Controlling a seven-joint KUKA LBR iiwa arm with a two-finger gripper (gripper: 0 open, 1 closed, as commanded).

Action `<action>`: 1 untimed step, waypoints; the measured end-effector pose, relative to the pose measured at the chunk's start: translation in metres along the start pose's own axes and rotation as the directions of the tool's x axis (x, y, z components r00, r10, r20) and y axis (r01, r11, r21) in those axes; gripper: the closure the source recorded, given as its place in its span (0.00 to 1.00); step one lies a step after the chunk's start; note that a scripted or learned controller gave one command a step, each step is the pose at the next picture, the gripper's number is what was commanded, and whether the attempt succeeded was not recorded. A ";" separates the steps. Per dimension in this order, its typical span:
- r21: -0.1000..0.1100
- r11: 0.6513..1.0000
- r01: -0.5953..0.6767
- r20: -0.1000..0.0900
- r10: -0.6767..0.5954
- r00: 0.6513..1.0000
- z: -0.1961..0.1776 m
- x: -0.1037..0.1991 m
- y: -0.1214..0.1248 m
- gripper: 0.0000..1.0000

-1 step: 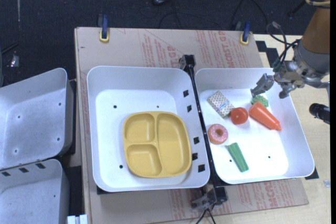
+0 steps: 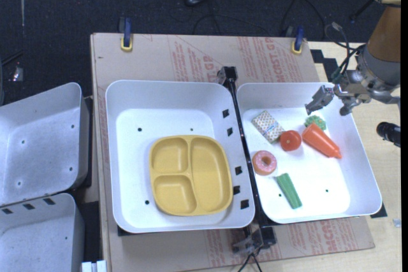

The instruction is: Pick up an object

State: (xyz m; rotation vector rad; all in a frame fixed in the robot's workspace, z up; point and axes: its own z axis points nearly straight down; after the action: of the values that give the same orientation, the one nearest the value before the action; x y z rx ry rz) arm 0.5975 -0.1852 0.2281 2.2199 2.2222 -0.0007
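The right bin holds several items: a patterned white packet, a red tomato, an orange carrot with a green top, a pink donut and a green stick. My gripper hovers over the bin's far right corner, just above and behind the carrot's green top. Its fingers are spread open with nothing between them.
The left bin holds a yellow divided plate. A black divider runs between the two bins. Two clamps pin the board's far edge. Spare white bins lie off to the left.
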 end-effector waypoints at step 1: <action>0.004 1.000 -0.001 -0.001 0.001 1.000 0.043 0.001 0.000 0.00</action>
State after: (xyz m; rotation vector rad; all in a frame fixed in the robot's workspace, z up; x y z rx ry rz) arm 0.5979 -0.1843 0.1851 2.2235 2.2231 -0.0038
